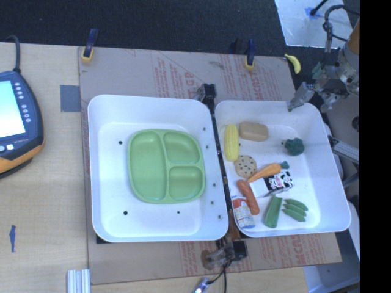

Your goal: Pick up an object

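Observation:
The right bin (324, 163) holds several toy foods: a yellow corn cob (231, 141), a tan bread roll (253, 130), a green broccoli (294, 146), a cookie (245, 165), a carrot (267, 171), a cow-patterned carton (278, 182), a sausage (248, 196), a small bottle (242, 213), a cucumber (272, 211) and pea pods (294, 209). My gripper (313, 97) hovers over the bin's far right corner, beyond the broccoli. Its fingers are spread open and hold nothing.
The left bin (104, 163) contains a green divided plate (166, 165). A control pendant (15, 121) lies at the bench's left edge. Clamps (249, 52) hold the cardboard sheet at the back. A small yellow banana (293, 62) lies outside the bins near the gripper.

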Robot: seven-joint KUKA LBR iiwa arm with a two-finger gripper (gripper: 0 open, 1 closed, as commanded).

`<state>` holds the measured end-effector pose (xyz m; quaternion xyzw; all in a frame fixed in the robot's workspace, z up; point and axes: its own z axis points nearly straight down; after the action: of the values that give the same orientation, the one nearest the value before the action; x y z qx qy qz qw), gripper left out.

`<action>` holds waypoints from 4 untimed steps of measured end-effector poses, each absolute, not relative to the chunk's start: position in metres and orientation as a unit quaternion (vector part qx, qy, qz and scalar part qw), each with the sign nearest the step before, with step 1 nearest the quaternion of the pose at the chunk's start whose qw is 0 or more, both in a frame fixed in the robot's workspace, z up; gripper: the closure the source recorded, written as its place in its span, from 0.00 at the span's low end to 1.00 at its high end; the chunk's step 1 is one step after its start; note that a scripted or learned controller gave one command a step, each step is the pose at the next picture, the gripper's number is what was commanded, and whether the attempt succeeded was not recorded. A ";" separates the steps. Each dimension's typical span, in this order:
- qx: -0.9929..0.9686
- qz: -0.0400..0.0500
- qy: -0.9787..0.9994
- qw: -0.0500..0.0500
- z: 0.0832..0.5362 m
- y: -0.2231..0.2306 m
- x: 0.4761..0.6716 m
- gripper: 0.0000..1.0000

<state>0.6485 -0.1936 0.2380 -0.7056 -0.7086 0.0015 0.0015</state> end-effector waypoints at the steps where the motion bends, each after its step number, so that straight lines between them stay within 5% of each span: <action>1: -0.705 0.003 -0.709 0.003 0.115 -0.212 0.605 0.00; 2: -0.705 0.002 -0.709 0.003 0.091 -0.156 0.526 0.00; 3: -0.706 0.000 -0.708 0.001 0.096 -0.148 0.614 0.00; 4: -0.706 0.001 -0.708 0.000 0.160 -0.213 0.644 0.00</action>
<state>0.6440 -0.2127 0.1596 -0.7062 -0.7080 0.0005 -0.0001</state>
